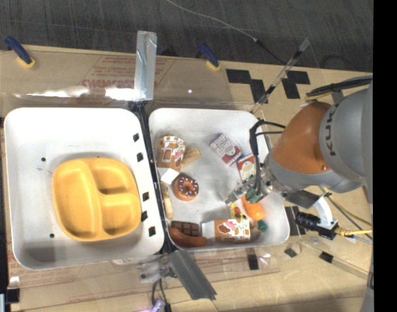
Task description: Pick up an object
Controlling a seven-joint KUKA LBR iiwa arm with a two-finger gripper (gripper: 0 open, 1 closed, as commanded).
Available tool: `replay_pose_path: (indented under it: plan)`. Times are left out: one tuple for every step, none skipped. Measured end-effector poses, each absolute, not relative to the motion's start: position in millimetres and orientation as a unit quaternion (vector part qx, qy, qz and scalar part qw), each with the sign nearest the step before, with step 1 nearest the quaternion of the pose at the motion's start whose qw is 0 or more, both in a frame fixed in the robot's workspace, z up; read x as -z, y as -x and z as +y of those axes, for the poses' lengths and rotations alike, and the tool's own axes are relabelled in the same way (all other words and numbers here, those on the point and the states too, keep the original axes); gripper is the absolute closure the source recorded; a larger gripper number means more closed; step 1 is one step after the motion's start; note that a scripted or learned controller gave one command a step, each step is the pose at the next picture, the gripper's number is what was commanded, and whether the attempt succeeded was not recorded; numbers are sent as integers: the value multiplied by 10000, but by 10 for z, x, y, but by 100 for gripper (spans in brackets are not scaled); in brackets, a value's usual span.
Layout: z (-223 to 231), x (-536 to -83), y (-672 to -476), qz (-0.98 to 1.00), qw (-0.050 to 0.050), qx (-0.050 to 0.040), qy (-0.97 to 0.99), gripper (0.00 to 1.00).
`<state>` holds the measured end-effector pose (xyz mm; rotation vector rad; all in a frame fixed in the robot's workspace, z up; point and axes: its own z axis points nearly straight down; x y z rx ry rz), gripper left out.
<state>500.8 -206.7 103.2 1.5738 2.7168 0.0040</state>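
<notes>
Two white bins sit side by side. I cannot tell how the hand (249, 197) is set, low in the right bin (205, 117). An orange toy (254, 210) lies just under it, a donut (185, 188) further left

One fixed camera watches me from above the tabletop (185, 64), and it looks down at a slant. It stands far enough to take in both white bins together: the left bin (23, 129) and the right bin (205, 119) lie side by side across the middle of the view. Dark floor (185, 12) runs along the top edge. My arm (322, 148) comes in from the right side of this view.
</notes>
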Motion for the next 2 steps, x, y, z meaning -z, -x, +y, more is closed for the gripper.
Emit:
replay_pose_path:
  plan:
    - [-1750,-1863,-4773,7849,1,-2,-6196,100]
    - [-1372,-2432,-4895,7770,7,-11,-6295,100]
